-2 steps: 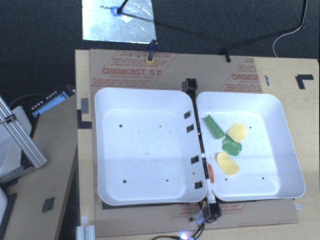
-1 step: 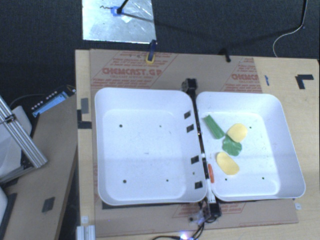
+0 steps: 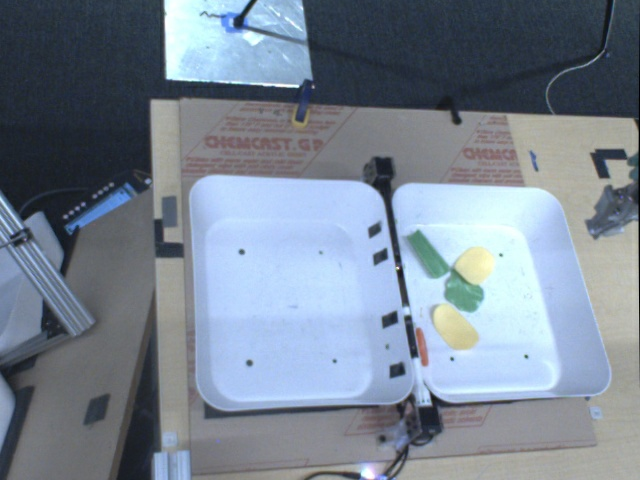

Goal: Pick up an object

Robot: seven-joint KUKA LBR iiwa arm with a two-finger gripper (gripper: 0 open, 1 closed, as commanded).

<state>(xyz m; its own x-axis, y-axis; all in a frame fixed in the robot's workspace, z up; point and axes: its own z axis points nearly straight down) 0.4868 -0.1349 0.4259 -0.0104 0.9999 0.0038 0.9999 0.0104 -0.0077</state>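
The gripper (image 3: 612, 211) sits at the right edge, outside the right bin (image 3: 575, 268); whether it is wide or narrow I cannot tell. The nearest loose piece is the upper yellow piece (image 3: 475, 264), touching the green blob (image 3: 464, 293). Best to come down over its free upper side, clear of that neighbour.

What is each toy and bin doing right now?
Long green piece: lying flat in the right bin, near its left wall.
Upper yellow piece: flat, touching the round green piece.
Round green piece: flat, between the two yellow pieces.
Lower yellow piece: flat.
Small orange piece: lying by the divider.
Right bin: holds all the toys.
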